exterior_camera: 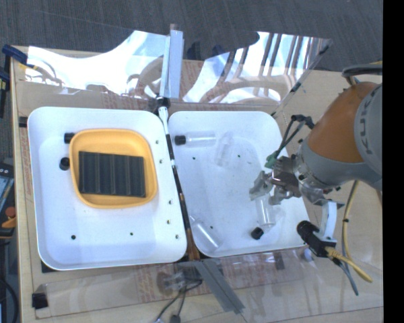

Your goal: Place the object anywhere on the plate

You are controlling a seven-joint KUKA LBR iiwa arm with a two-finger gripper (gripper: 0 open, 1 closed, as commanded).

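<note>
Arm over the right bin, plate in the left bin.

Near the front edge of the right bin (209, 130) lies a clear tube with a black cap (261, 223). The gripper (268, 188) hangs just above it; whether its jaws are spread, I cannot tell. Farther left, the yellow plate (113, 169) sits in the left bin (47, 241), holding a dark ribbed tray (112, 174).
</note>
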